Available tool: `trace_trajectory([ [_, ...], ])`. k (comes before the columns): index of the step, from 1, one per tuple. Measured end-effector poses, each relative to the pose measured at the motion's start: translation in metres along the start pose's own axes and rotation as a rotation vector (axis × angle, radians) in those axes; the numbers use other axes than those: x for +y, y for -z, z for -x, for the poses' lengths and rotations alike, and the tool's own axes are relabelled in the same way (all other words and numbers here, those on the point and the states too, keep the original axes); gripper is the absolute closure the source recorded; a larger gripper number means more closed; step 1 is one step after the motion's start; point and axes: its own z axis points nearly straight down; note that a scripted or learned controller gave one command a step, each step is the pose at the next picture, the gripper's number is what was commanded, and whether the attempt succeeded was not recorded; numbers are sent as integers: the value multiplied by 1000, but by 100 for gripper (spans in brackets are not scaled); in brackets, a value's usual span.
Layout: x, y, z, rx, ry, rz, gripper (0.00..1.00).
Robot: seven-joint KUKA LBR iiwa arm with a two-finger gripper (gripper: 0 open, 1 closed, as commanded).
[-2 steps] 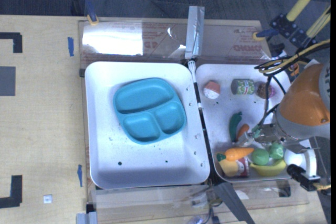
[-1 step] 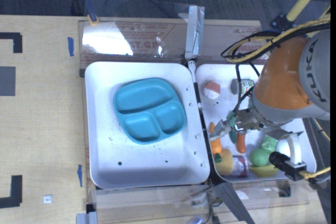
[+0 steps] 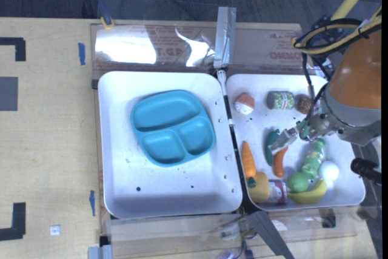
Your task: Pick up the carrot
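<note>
the left bin (image 3: 115,191) holds a blue divided plate (image 3: 173,127). the right bin (image 3: 351,188) holds toy foods; the carrot (image 3: 248,160) lies at its 9 o'clock edge. the gripper (image 3: 301,130) hovers mid-bin, its grip state impossible to tell.

Place: a robot lab test bench.
Bench (image 3: 48,130): bare plywood with black tape marks, blue tape left of the bins.
Bins: left bin (image 3: 115,179) and right bin (image 3: 348,191) side by side on the bench.
Behind the bins: taped cardboard wall (image 3: 260,48), loose cables (image 3: 321,33).
Contents: toy food (image 3: 279,161) in the right bin.
</note>
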Motion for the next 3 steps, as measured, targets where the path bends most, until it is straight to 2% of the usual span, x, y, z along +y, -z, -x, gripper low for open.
trace_trajectory([
  [1,-8,-33,-25,5,481,-3,0],
  [2,-19,-112,9,1,147,0,0],
  [3,28,-130,29,-1,310,3,0],
])
